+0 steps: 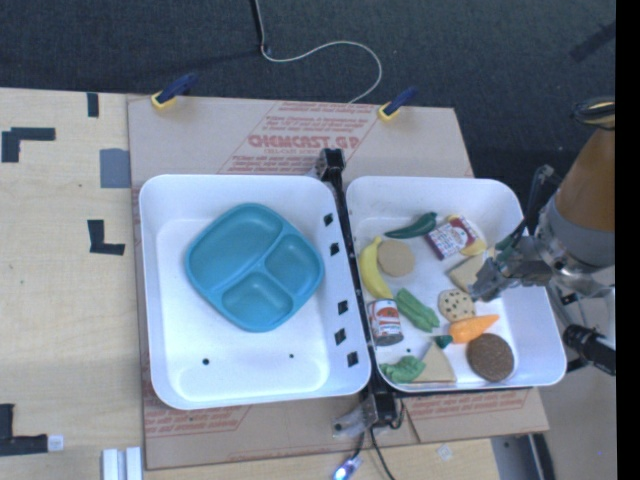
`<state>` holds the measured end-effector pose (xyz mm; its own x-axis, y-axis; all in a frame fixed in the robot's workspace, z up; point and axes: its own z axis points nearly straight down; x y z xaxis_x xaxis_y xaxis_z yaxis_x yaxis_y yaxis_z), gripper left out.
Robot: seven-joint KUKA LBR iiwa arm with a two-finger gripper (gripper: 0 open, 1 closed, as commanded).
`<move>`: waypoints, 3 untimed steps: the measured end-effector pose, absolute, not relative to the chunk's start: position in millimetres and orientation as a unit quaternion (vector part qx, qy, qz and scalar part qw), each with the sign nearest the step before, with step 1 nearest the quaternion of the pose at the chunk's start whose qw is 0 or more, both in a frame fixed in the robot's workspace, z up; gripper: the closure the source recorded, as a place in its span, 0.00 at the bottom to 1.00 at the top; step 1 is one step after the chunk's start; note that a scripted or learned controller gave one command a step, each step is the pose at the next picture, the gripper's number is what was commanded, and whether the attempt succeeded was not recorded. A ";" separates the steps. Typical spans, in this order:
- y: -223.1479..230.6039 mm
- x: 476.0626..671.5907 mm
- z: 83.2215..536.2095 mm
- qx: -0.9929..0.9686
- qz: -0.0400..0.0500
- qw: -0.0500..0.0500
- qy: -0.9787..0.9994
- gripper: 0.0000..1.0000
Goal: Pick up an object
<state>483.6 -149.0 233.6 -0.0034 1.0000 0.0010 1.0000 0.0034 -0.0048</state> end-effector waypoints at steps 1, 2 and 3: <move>-148.5 483.8 243.0 -0.706 0.002 0.003 -0.709 1.00; -103.3 511.2 189.8 -0.706 0.001 0.002 -0.709 1.00; -105.4 510.4 202.4 -0.706 0.001 0.001 -0.708 1.00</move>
